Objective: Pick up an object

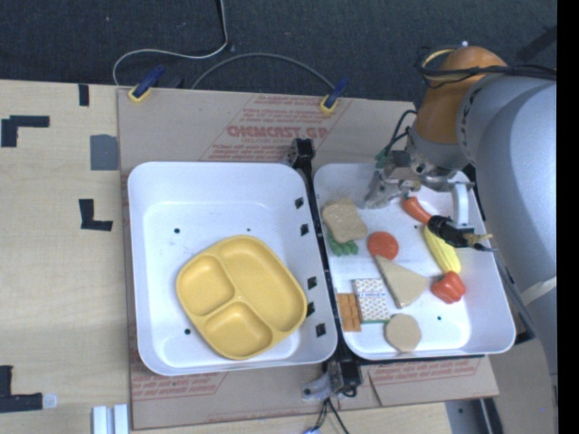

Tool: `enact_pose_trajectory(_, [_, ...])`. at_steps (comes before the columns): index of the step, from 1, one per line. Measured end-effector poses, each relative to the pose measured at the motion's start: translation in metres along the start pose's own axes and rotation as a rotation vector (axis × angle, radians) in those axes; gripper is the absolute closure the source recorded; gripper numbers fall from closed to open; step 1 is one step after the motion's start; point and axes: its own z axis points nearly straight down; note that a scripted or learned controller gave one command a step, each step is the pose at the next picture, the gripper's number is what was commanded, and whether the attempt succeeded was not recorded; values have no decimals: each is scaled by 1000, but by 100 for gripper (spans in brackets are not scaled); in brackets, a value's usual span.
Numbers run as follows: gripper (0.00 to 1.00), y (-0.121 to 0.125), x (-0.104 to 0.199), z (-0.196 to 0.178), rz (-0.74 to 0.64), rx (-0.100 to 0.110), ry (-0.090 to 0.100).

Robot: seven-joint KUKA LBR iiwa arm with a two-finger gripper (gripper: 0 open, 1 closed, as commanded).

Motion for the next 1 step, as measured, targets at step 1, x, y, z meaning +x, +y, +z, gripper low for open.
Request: enact_pose_trajectory(1, [0, 0, 0, 1, 0, 0, -1])
